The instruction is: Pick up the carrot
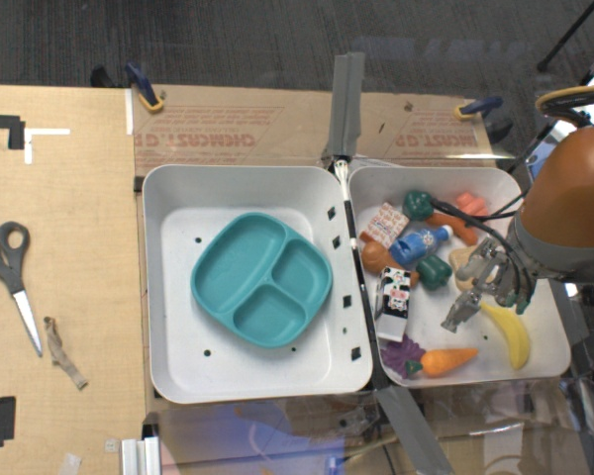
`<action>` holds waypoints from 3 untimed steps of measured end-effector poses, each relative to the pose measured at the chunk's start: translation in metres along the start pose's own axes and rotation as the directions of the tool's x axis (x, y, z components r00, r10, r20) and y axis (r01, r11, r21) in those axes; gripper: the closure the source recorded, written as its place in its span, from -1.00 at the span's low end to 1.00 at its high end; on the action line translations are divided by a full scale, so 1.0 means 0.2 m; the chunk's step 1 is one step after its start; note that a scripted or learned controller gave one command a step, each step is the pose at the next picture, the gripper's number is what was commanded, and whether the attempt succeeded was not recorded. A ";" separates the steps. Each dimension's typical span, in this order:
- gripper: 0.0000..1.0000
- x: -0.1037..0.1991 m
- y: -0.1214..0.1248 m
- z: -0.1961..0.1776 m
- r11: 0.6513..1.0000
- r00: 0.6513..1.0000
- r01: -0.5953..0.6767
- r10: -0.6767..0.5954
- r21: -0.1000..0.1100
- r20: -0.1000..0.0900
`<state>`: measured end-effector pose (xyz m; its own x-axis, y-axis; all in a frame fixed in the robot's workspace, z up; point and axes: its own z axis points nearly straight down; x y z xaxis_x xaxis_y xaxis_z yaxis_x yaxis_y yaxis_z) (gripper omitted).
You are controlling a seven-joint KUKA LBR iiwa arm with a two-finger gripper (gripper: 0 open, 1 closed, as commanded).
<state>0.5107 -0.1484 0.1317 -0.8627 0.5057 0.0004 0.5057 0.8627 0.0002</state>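
The carrot (447, 361) is a small orange toy lying on its side near the front wall of the right bin (495, 372), with its thick end against a purple toy (403, 354). My gripper (463, 311) hangs over the middle of that bin, up and slightly right of the carrot and apart from it. Its fingers (456, 317) point down and to the left, and it is open with nothing between them. The arm's orange band (574, 191) rises behind it at the right edge.
A yellow banana (512, 332) lies right of the gripper. A blue bottle (416, 243), a green toy (434, 270), a black-and-white box (395, 293) and other toys crowd the right bin's left half. The left bin (168, 265) holds a teal divided plate (263, 278).
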 end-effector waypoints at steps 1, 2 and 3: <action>-1.00 0.22 0.10 0.19 1.000 1.000 0.004 -0.004 -0.005 0.017; -1.00 0.20 0.06 0.15 1.000 1.000 -0.014 0.014 -0.005 0.011; -1.00 0.23 0.13 0.17 0.985 0.984 0.175 -0.174 -0.003 0.027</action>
<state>0.4851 -0.1029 0.0974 -0.9374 0.3472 -0.0262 0.3473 0.9378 0.0036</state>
